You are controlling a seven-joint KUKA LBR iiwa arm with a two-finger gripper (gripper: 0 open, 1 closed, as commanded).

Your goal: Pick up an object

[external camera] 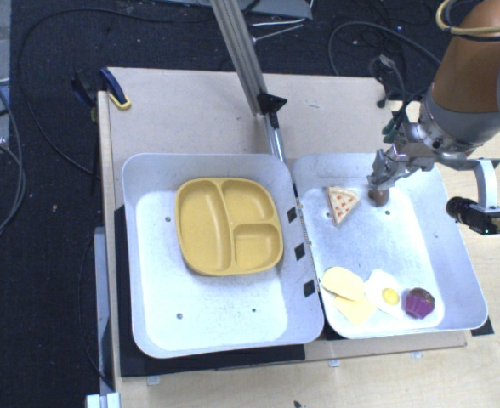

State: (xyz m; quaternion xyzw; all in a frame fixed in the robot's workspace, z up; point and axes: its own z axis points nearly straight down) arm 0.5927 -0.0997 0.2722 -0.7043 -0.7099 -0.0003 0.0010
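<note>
Gripper (384, 177) low in right bin (441, 228), just above small brown object (377, 196), beside pizza slice (342, 204). Finger state: can't tell. Approach step, prob.; next needs closing w/ object centred.

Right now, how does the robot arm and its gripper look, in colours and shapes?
The arm is thick and rounded, with an orange band above a grey wrist section. A pale cable loops over the orange part. The gripper is small, dark grey metal.

Tight at the jaws: a small brown round piece (377, 196) sits right beneath them, a triangular pizza-slice toy (342, 204) just to their left. Toward the camera, open white bin floor (403, 245) before the fried-egg toy (383, 292).
</note>
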